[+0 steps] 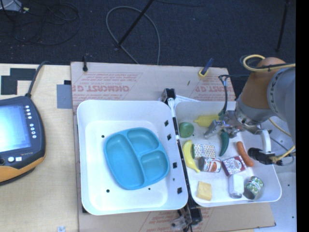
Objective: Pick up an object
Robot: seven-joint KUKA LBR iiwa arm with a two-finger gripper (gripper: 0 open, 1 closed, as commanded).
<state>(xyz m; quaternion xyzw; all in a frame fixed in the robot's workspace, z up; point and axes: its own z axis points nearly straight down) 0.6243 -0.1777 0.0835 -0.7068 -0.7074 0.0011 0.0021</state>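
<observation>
Right of centre, the grey arm's two-finger gripper (216, 126) hangs low in the right white bin (275, 190) — whether it is spread or pressed together, I cannot tell. Just beside it lie a dark green chilli pepper (224, 143), a round green lime-like fruit (186, 129) and a yellow banana (189, 156). Left of centre, the left white bin (91, 129) holds a blue plastic divided tray (136, 157).

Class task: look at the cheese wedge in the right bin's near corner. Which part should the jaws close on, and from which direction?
Probably the cheese wedge across its two long flat sides, coming straight down: it lies flat, with bare bin floor around it and the banana lying apart.
</observation>
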